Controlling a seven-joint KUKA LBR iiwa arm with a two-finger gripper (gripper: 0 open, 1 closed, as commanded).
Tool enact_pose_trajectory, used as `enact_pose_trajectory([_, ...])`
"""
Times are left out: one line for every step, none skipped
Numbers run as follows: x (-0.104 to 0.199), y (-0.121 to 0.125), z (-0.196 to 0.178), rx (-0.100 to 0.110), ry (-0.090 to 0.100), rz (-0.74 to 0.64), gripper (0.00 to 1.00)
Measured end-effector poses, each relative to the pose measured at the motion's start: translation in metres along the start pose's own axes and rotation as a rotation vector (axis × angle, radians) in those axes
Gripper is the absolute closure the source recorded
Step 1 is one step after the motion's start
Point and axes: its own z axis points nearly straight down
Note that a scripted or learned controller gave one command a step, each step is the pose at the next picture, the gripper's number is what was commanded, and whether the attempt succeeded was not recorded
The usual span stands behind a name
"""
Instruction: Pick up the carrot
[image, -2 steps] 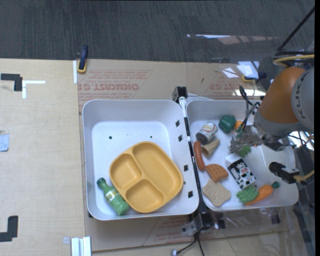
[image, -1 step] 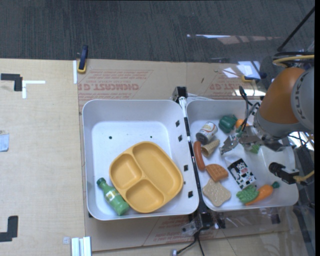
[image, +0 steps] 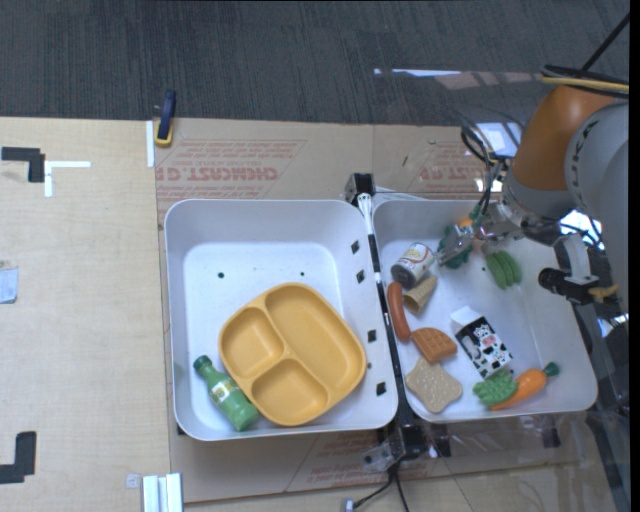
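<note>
Two white bins side by side on the bench. Left bin (image: 190, 250) holds a yellow divided plate (image: 291, 352) toward its near half and a green bottle (image: 226, 394) lying at the near-left corner, just beside the plate's left edge. Right bin (image: 575, 395) holds the clutter: the carrot (image: 528, 385) lies at the near-right corner, orange body tilted, green top pointing right and slightly far, apart from the arm. Just left of the carrot sits a leafy green vegetable (image: 490, 390), touching or nearly touching it. A black-and-white milk carton (image: 482, 345) lies just far of that green. Left of the carton, a toast-brown piece (image: 434, 345), and near of it a slice of bread (image: 434, 387) at the bin's near edge. A red sausage (image: 399, 310) lies along the left wall of the right bin. A tin can (image: 411, 264) lies on its side toward the far-left, with a tan cone-like piece (image: 423, 292) just near of it. A green pepper-like item (image: 503, 268) sits right of center, far half. Arm comes in from the right, orange band up top; gripper (image: 458, 243) hangs over the far part of the right bin, between can and green item, well apart from the carrot. Fingers too small and dark to read, cannot tell the spread.
</note>
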Motion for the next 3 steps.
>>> enact_pose_trajectory([-0.001, 0.001, -0.01, -0.003, -0.005, -0.004, 1.0])
enact_pose_trajectory([-0.001, 0.001, -0.01, -0.002, -0.005, -0.004, 0.0])
enact_pose_trajectory([-0.045, -0.005, -0.002, -0.007, -0.001, 0.232, 0.0])
